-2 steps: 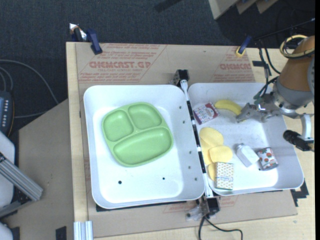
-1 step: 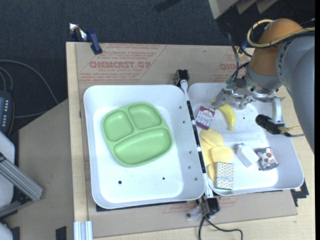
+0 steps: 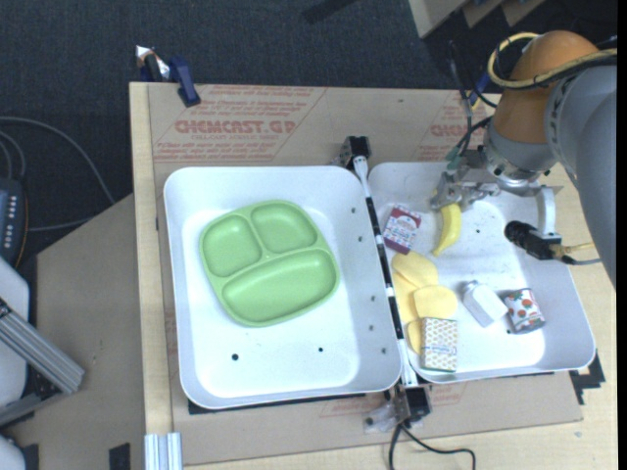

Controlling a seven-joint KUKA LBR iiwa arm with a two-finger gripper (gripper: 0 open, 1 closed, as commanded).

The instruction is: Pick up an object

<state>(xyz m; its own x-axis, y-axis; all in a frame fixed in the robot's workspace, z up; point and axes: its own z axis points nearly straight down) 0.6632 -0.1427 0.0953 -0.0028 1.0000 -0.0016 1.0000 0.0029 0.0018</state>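
One "CHEMCAST" board (image 3: 235, 125) under both bins; hand (image 3: 460, 192) over banana (image 3: 449, 229), grip state unclear.

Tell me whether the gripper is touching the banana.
Cannot tell. In the camera view the gripper sits right over the banana's upper end, hiding any contact or gap.

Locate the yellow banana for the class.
The yellow banana lies in the right white bin, near its far edge, just right of the small red-and-white packet and directly below the hand.
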